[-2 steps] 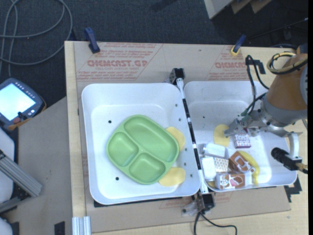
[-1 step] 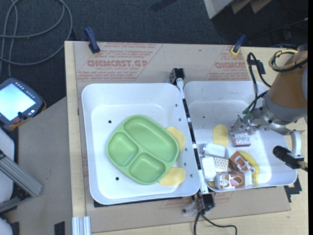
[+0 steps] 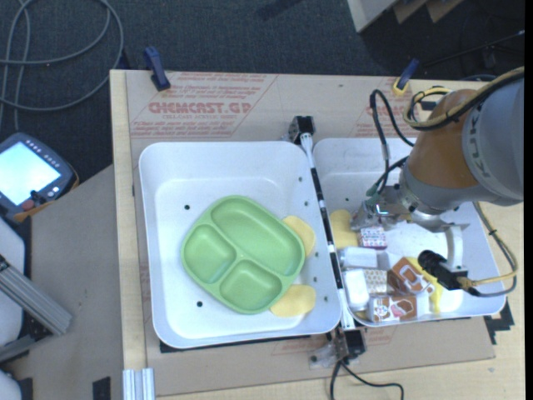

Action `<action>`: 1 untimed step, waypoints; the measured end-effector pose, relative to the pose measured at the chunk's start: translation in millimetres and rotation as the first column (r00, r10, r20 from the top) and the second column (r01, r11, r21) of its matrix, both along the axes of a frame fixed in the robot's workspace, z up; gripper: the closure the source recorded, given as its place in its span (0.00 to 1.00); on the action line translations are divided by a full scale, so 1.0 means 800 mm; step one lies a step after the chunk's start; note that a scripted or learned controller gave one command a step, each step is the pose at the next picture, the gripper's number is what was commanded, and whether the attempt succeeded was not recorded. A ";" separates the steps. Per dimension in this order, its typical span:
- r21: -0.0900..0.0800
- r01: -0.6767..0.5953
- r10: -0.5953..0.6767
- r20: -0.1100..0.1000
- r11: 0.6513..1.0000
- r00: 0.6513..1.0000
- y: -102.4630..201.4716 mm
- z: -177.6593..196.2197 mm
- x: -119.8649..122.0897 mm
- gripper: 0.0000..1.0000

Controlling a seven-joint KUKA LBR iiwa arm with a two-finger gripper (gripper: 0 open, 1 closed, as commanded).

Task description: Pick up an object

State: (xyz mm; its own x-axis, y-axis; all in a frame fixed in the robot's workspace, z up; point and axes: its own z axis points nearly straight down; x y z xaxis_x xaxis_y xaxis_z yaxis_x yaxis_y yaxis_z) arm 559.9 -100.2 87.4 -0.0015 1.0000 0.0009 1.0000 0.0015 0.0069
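Several small packets (image 3: 387, 282) crowd the right bin's (image 3: 350, 161) near end, touching one another. Whether the claw (image 3: 375, 211) is spread or pressed together cannot be told. Descending there, it could catch two packets or nudge one aside.

Grey arm (image 3: 500, 140), orange band (image 3: 441, 152), black cables (image 3: 385, 140).

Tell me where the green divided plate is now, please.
In the camera view, the green divided plate lies in the left bin, toward its right side, with two yellow pieces at its right edge.
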 end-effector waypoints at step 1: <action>0.000 -0.001 0.001 -0.005 1.000 1.000 0.095 0.122 0.043 1.00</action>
